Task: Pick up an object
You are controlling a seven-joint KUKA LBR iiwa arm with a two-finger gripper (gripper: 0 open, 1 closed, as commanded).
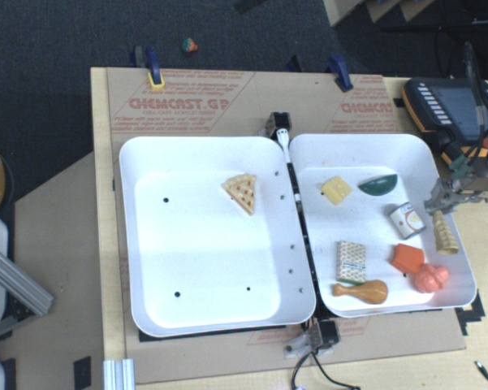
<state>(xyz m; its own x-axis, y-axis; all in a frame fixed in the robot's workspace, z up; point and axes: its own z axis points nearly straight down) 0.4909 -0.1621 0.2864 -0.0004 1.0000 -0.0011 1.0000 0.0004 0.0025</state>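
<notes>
While over bin's right rim, pincer (448,192).

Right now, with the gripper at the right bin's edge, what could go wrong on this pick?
1. The gripper sits at the right bin's rim; a descent here may strike the rim.
2. The red block and the pink piece touch, so a grasp may catch both or push one away.
3. The small white carton and the corn cob lie close; closing on one could nudge the other.

You can read red print on the board (252,96) behind the bins: "CHEMCAST GP" at left, and what seems the same wording, partly hidden, at right.
</notes>
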